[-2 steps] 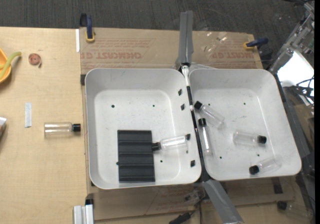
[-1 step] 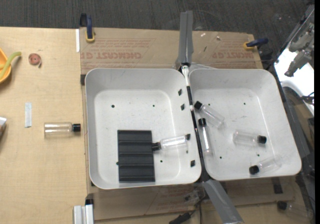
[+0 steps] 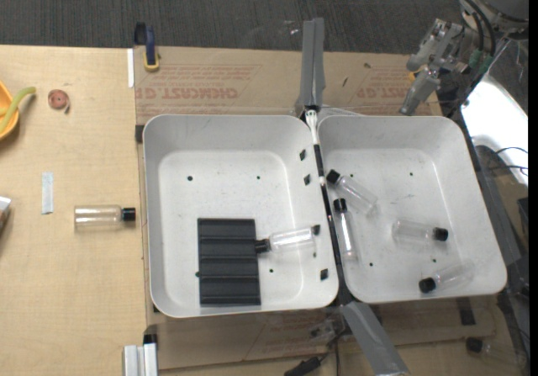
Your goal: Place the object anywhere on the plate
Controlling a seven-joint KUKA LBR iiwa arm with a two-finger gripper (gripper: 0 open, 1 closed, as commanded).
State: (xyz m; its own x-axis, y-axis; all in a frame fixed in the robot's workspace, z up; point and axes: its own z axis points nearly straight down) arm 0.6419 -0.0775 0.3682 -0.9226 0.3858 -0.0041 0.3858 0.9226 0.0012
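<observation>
Black ridged plate [image 3: 228,262] sits near in the left bin [image 3: 168,147], a clear vial [image 3: 284,241] touching its right edge. Far right, the tool [image 3: 420,90] hangs beyond the right bin [image 3: 471,164], holding nothing; its opening cannot be told.

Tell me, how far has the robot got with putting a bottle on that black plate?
Possibly one step done: a clear bottle in the left bin lies touching the black plate's right edge, more beside it than on it. Nothing is in hand: the hand hangs above the right bin's far rim. Four bottles are left in the right bin, and one lies on the bench.
</observation>
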